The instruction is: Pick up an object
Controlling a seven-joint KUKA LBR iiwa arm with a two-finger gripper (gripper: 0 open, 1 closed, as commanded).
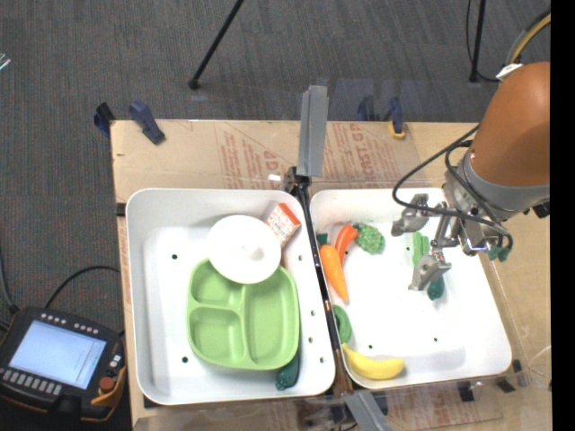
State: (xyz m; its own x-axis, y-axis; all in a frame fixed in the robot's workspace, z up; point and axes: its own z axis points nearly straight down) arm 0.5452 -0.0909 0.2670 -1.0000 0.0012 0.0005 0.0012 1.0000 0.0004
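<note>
- The gripper (431, 272) is hanging over the right bin (485, 353), near its far right side, below the grey wrist and the orange band of the arm (512, 124) that is reaching in from the right.
- Whether the claw is released or clenched cannot be told; nothing is showing as held in it.
- A dark green object (437, 287) is lying just under and beside the claw tip, with a lighter green piece (420, 243) just behind; touching or apart cannot be told.
- Judging by this, the pick is not yet done: nothing is being lifted off the bin floor, and closing and raising are what is left.
- Farther left in the same bin, a carrot (333, 272), a broccoli piece (368, 238) and a banana (375, 364) are lying well apart from the claw, leaving its approach open.
- In the left bin (144, 330), a green divided tray (243, 317) is bearing a white plate (245, 249), with a small red and white carton (283, 223) beside it.
</note>
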